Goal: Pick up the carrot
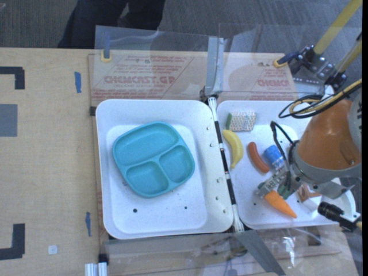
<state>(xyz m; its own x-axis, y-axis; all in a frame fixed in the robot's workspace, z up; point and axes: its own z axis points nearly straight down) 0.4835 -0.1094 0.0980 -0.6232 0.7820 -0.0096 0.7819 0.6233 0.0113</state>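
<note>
The orange carrot (280, 204) lies in the right bin (246, 218) near its front edge, with its thick end pointing left and its tip to the right. My gripper (275, 186) hangs just above and behind the carrot's thick end, very close to it or touching it. The orange wrist band and grey arm cover the bin's right part. The view does not show the carrot lifted off the bin floor.
In the right bin, a yellow banana (233, 147) lies by the left wall, with a red sausage (258, 157), a blue object (272, 154) and a speckled block (242, 120) behind the carrot. A teal divided plate (153, 158) sits in the left bin (109, 117).
</note>
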